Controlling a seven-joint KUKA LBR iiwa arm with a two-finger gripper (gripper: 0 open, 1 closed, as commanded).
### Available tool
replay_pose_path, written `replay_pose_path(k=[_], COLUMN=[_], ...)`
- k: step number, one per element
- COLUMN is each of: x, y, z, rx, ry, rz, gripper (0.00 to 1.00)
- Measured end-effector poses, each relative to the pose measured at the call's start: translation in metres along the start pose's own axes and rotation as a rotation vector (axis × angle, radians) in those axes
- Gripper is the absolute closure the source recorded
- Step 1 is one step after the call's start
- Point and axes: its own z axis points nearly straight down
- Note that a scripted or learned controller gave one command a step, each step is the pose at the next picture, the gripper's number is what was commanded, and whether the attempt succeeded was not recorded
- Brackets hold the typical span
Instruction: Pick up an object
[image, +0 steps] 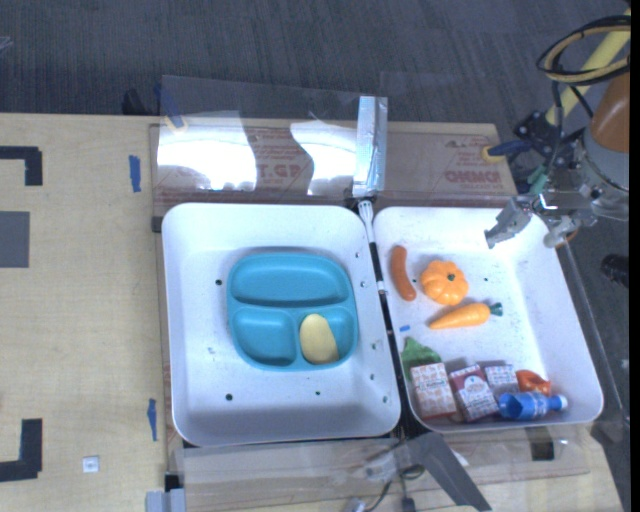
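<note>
the task is looking barely begun: nothing is sitting between the fingers of the gripper (531, 228), which is hanging spread open and empty over the upper right corner of the right bin (575, 330), near the rim. every candidate object is lying below and to the left of it, untouched as far as the view is showing, so the reach, the descent, the closing and the lift are all remaining to be done, in my judgement

counting what is lying about: two white bins are sitting side by side on the tabletop (70, 300). the left bin (190, 330) is holding one blue divided tray (285, 285), and one yellowish potato-like piece (318, 338) is resting in the tray's lower right compartment

the right bin is carrying the rest. one sausage (401, 272) is lying upright along its left side, one small orange pumpkin (444, 281) is sitting just beside it, and one carrot (461, 316) is lying just below the pumpkin. along the bottom edge a crowded row is running: one green leafy piece (419, 352), three small red and white packets (470, 388) pressed together, one blue bottle (530, 405) on its side, and one small orange-red piece (532, 380) just above the bottle, too small to be naming

the pumpkin and carrot are lying nearest the gripper, so either is seeming the likeliest pick
</note>
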Motion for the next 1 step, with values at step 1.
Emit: replay_pose_path(k=[1], x=[-0.0209], y=[0.0366], z=[-0.0423], rx=[-0.004], ry=[-0.002], rz=[-0.128], gripper=[0.00])
